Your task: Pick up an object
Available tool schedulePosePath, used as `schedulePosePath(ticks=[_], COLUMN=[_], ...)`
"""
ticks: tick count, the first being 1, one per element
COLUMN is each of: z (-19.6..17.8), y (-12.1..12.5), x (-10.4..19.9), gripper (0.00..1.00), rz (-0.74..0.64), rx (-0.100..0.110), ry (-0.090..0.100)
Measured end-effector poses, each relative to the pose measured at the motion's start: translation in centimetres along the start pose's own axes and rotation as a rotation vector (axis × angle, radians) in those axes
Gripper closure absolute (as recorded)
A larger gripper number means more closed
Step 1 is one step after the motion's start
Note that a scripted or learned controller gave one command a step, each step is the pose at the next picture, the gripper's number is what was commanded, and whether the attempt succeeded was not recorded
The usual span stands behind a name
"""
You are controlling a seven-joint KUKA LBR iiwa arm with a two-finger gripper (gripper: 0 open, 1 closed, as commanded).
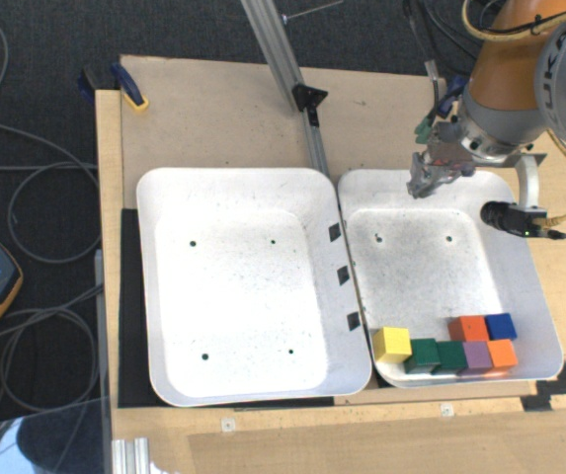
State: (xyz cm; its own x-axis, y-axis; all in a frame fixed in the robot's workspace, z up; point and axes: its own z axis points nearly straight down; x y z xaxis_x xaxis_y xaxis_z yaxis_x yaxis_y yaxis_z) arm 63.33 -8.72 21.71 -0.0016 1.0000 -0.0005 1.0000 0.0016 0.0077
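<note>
7 blocks point(447, 347) in right bin point(529, 275)

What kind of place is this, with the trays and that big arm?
Probably a robotics test lab: a robot arm over two white bins, colored blocks for practice, and loose cables on the floor.

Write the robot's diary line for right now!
gripper: above right bin's far edge, holding nothing | blocks: clustered at near edge | pick: not begun
</note>
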Motion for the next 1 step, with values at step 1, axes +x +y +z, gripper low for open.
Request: schedulePosePath(ticks=[1], z=[-0.07], y=[0.11], x=[5.35], gripper=[1.00], rz=[-0.005], rx=[0.006], ry=[0.003])
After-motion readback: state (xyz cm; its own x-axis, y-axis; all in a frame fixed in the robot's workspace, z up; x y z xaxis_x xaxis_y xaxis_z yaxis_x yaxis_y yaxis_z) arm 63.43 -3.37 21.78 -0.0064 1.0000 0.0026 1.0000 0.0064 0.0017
